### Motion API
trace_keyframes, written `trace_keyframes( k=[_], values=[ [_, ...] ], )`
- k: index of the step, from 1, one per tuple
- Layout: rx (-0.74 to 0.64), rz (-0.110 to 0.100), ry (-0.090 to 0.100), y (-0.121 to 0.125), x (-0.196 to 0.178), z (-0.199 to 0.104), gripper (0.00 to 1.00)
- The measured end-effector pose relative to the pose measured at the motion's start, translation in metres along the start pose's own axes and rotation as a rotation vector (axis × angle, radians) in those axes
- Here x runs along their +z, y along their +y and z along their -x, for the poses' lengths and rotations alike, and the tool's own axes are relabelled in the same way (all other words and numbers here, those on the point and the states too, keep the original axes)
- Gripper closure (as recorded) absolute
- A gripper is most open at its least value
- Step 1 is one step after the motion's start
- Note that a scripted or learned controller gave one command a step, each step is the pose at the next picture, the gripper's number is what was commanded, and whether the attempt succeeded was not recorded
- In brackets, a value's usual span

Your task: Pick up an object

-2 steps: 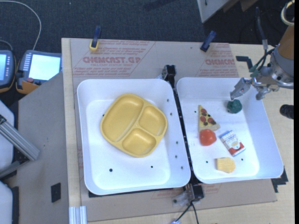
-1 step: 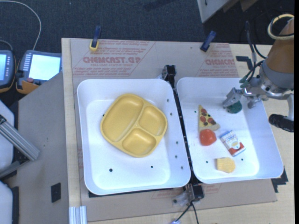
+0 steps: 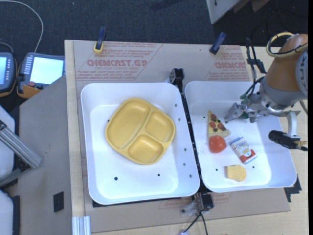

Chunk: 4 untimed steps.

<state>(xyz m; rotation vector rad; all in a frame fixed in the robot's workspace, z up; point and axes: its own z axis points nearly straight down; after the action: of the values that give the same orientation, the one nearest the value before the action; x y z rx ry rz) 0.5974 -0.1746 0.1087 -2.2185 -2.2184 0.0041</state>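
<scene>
A dark carpeted floor surrounded a bench topped with a protective brown sheet (image 3: 146, 58), clamped at its far edge, presumably to keep it flat under the two white bins. The left bin (image 3: 98, 180) held a yellow divided plate (image 3: 141, 130), lying tilted near its middle and well apart from everything the arm might reach for.

The right bin (image 3: 279, 177) carried the small things, spread loosely so each could be taken singly: a toy pizza slice (image 3: 215, 124) near the inner wall, a red tomato-like ball (image 3: 217, 144) just below it and touching or nearly so, a small red and white carton (image 3: 243, 150) to the right, and a yellow cheese-like piece (image 3: 236, 172) nearest the front.

The gripper (image 3: 238, 112) hung low over the far part of the right bin, just beside the pizza slice, its jaws spread apart and nothing between them. That placement suggested the slice was the likely target, though the pick was not yet made.
</scene>
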Motion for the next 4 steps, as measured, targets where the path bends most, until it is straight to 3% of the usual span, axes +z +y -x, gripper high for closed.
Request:
trace_keyframes(
  k=[1, 2, 4],
  values=[
    [0.000, 0.003, -0.001, 0.000, 0.025, 0.000, 0.00],
    [0.000, 0.007, -0.002, 0.001, 0.013, 0.000, 1.00],
    [-0.002, 0.008, -0.002, -0.009, -0.105, -0.011, 1.00]
  ],
)
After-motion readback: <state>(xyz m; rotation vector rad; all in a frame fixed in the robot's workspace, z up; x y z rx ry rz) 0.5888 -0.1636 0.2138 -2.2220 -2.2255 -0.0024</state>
